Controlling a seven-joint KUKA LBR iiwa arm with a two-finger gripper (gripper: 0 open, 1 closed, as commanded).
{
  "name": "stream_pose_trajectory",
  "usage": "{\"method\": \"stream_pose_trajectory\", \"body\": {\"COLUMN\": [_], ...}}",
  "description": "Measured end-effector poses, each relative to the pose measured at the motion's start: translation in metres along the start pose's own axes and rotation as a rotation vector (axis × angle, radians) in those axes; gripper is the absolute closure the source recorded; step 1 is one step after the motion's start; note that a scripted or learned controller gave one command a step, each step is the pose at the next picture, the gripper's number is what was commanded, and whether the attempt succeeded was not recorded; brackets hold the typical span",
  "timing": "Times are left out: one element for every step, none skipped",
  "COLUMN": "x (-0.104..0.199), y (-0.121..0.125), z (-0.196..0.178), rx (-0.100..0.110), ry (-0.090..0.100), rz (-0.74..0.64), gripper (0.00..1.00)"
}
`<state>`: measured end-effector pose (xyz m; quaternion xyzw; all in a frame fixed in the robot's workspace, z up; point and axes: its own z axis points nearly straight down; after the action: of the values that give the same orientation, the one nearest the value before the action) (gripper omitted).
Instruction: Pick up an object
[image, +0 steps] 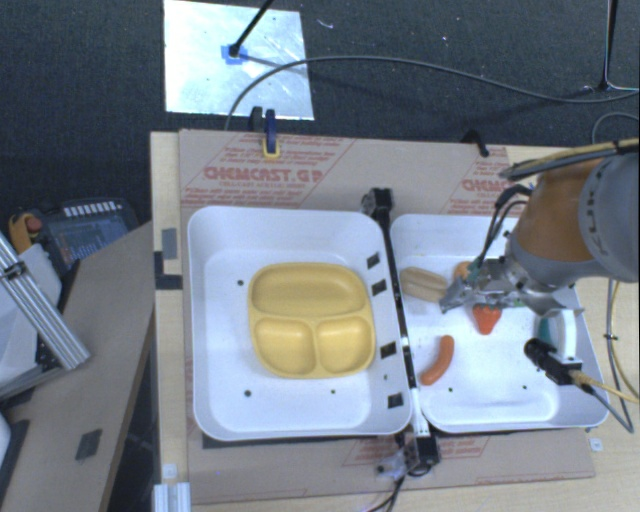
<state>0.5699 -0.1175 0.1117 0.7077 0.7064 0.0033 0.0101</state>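
Over on the counter, the left bin (215, 300) holds a yellow divided plate (310, 318). The right bin (500, 400) holds a sausage (437, 360) lying at a slant, a tan bun (423, 283) and an orange carrot (486, 318) beneath the end effector (480, 292); whether it is apart or together I cannot tell. Cardboard underneath reads "CHEMCAST GP" (263, 173).

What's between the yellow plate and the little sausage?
In the camera view, the black divider where the two bins meet lies between the yellow plate and the sausage, plus bare white bin floor.
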Motion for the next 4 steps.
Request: {"method": "stream_pose_trajectory", "body": {"x": [0.001, 0.004, 0.003, 0.003], "y": [0.002, -0.005, -0.002, 0.000], "z": [-0.011, -0.063, -0.116, -0.147], "rx": [-0.003, 0.014, 0.012, 0.014], "ry": [0.003, 0.009, 0.008, 0.009], "rz": [-0.002, -0.005, -0.006, -0.007], "gripper": [1.00, 1.00, 1.00, 1.00]}}
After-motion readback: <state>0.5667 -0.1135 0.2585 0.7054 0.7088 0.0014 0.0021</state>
